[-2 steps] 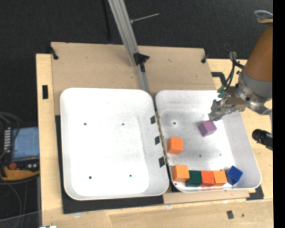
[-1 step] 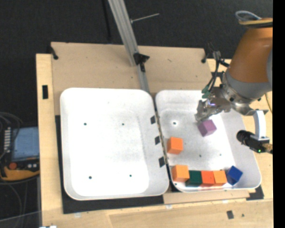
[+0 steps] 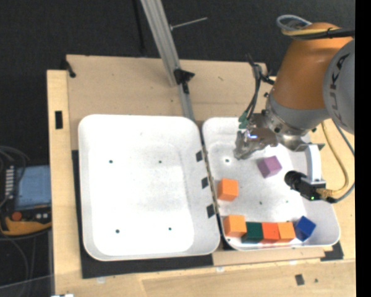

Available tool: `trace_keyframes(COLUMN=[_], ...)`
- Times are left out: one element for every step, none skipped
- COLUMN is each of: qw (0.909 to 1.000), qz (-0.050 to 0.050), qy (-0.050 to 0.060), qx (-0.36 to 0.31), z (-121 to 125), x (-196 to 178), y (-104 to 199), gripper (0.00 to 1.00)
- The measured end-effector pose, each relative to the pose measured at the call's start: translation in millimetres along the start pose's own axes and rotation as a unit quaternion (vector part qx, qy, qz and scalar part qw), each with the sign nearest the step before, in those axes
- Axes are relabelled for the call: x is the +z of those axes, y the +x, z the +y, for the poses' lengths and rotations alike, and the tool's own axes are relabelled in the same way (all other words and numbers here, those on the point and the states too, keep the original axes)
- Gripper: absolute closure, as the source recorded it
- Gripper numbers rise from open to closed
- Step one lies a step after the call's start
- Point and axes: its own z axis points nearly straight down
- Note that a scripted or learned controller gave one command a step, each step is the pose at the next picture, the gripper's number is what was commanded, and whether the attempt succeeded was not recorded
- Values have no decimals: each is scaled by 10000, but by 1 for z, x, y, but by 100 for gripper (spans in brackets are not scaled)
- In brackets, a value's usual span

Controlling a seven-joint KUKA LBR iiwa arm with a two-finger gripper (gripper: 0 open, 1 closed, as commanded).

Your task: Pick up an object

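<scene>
**Gripper above the right bin, blocks spread on the floor below**

The gripper (image 3: 244,146) sits over the upper left part of the right bin (image 3: 217,129); whether it is released or clenched, I cannot tell. No block is visibly held.

Just beside it lies a purple block (image 3: 269,166), small, cube-like and tilted. An orange block (image 3: 227,189) rests alone near the bin's left wall. Along the front wall stands a row of 5 blocks: orange (image 3: 235,225), green (image 3: 253,231), orange-red (image 3: 270,231), orange (image 3: 286,230), and a blue block (image 3: 305,227) turned at an angle.

The left bin (image 3: 139,184) lies alongside.
</scene>
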Motion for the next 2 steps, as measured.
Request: trace_keyframes(qw=[10000, 10000], qz=[-1, 8], qy=[7, 3], qx=[3, -9], z=[-10, -20], x=[17, 11], y=[49, 102], gripper=[100, 100])
